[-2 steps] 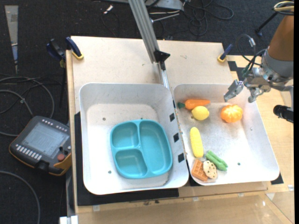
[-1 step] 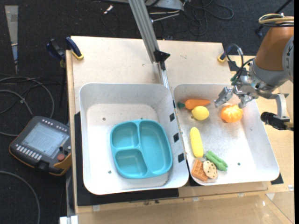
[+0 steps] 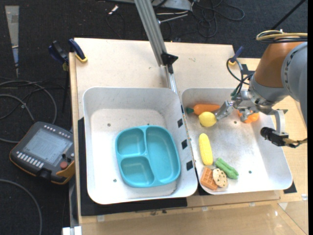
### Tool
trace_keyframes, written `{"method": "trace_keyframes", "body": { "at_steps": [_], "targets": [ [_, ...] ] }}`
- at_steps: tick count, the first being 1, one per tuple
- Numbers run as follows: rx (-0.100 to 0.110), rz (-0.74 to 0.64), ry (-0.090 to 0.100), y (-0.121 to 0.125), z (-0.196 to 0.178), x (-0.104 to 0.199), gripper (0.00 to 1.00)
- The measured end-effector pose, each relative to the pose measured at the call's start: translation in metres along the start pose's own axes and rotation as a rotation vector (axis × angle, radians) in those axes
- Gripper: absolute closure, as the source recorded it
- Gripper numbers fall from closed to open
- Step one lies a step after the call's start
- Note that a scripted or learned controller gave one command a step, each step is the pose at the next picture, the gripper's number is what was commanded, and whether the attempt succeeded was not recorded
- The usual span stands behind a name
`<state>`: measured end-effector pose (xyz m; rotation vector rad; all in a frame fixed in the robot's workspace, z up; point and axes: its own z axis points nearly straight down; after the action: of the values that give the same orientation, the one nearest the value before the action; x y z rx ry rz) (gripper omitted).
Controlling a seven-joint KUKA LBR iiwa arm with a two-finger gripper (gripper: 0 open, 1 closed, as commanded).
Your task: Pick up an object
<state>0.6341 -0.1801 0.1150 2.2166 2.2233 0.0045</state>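
Your gripper [image 3: 234, 106] hangs low over the back of the right bin [image 3: 264, 175], just beside the lemon [image 3: 207, 119] and the carrot [image 3: 207, 108], with an orange piece [image 3: 249, 117] half hidden under the wrist; you cannot tell from this angle whether it is released or clenched, and nothing visibly sits in it. The likely failure, as you should judge it, is a glancing contact: the round lemon could roll off, or the carrot (pressed against the back wall) could leave no room to close. No brand, label or readable writing is visible on the toys or the teal divided plate [image 3: 146, 155] in the left bin [image 3: 98, 102]
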Motion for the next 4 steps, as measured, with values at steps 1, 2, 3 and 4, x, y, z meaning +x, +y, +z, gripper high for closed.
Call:
{"method": "trace_keyframes", "body": {
  "at_steps": [1, 2, 3, 4],
  "targets": [
    [0.001, 0.001, -0.002, -0.001, -0.011, -0.001, 1.00],
    [-0.004, 0.000, -0.002, 0.000, -0.071, 0.007, 1.00],
    [-0.005, -0.001, -0.003, 0.010, -0.128, 0.014, 1.00],
    [-0.004, 0.000, -0.003, 0.012, -0.171, 0.014, 1.00]
  ]
}}
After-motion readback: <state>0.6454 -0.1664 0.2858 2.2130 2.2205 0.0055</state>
